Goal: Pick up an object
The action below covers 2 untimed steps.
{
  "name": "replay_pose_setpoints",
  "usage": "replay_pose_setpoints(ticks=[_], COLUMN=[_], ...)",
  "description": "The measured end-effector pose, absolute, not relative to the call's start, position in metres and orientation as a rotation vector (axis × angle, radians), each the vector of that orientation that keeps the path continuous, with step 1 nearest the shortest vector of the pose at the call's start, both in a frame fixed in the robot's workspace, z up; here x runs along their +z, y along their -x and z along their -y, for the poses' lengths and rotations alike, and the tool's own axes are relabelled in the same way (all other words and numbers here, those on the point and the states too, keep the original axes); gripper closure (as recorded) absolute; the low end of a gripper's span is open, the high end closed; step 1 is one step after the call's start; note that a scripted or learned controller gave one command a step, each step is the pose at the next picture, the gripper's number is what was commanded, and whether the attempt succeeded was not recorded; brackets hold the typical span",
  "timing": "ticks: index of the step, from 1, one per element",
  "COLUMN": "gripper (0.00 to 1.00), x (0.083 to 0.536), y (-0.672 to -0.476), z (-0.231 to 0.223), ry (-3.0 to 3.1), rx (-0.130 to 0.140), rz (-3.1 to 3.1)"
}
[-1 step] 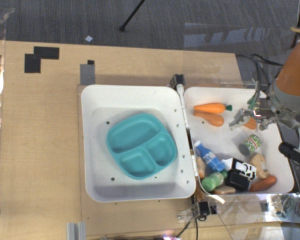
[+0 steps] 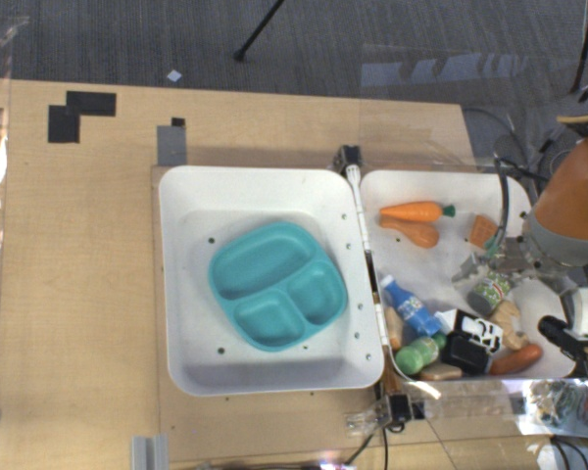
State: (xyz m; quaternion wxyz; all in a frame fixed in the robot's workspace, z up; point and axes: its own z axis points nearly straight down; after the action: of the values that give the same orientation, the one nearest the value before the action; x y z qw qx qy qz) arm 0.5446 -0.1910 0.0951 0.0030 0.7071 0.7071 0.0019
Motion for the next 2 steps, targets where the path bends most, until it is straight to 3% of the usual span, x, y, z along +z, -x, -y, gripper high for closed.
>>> replay_pose_setpoints(ticks=[1, 2], gripper=[0.00, 0.00], x=[0.086, 0.088], y=[-0.618, -0.563], z=[0.180, 0.168], ry=[-2.258, -1.975], rx=[0.008, 0.008], rz=[-2.176, -2.432])
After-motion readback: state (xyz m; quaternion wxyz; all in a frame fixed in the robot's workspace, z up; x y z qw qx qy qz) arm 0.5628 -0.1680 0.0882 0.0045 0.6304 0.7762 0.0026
